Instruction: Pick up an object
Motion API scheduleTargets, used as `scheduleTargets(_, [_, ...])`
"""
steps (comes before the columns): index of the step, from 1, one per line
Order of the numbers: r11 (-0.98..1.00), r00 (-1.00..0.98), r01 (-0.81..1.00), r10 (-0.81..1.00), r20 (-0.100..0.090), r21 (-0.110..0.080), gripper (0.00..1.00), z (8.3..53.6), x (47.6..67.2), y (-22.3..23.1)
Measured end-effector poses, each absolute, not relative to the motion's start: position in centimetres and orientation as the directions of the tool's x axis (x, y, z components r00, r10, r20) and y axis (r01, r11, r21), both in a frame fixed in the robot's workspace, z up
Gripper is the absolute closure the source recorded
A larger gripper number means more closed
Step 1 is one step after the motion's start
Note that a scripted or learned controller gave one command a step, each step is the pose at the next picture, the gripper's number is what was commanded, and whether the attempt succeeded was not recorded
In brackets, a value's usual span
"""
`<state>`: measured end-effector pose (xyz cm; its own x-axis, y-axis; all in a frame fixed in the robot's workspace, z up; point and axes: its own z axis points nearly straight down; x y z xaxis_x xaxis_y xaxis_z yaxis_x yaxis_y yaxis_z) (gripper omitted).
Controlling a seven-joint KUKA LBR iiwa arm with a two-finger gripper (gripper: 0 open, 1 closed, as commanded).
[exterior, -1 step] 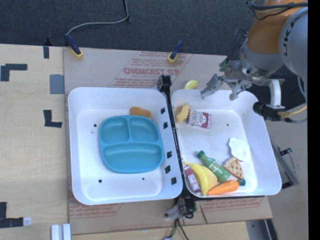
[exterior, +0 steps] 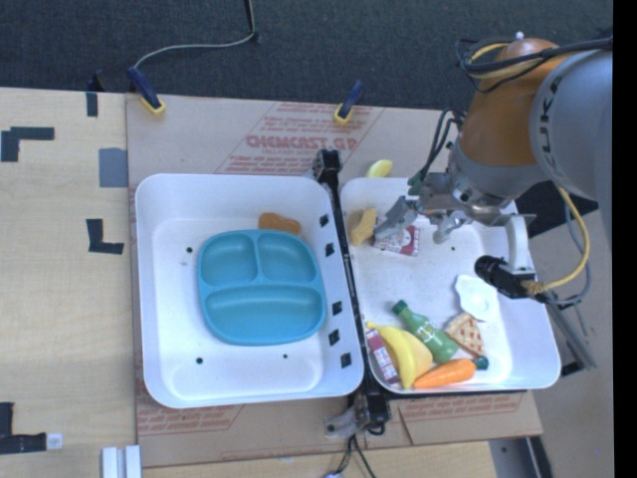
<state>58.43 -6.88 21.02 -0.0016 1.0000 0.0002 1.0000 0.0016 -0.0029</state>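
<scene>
My gripper (exterior: 420, 223) hangs over the back of the right bin (exterior: 537, 352), its two fingers spread open. Just below its left finger (exterior: 394, 217) lies a small red and white packet (exterior: 404, 241) on the bin floor; nothing sits between the fingers. A yellow piece (exterior: 362, 225) lies left of the packet against the bin's wall. At the front of this bin are a green bottle (exterior: 422, 328), a banana (exterior: 402, 352), a carrot (exterior: 445, 373), a pizza slice (exterior: 467, 334), a dark red can (exterior: 380, 353) and a white object (exterior: 471, 296).
The left bin (exterior: 164, 267) holds a blue divided plate (exterior: 263, 287) and a brown bread-like piece (exterior: 280, 224) behind it. A yellow item (exterior: 379, 168) lies on the cardboard behind the right bin. The grey and orange arm (exterior: 518, 118) fills the upper right.
</scene>
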Motion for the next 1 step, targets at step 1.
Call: scheduleTargets(1, [0.000,0.000,1.000,1.000,0.000,-0.003,0.00,18.36,51.03,-8.83])
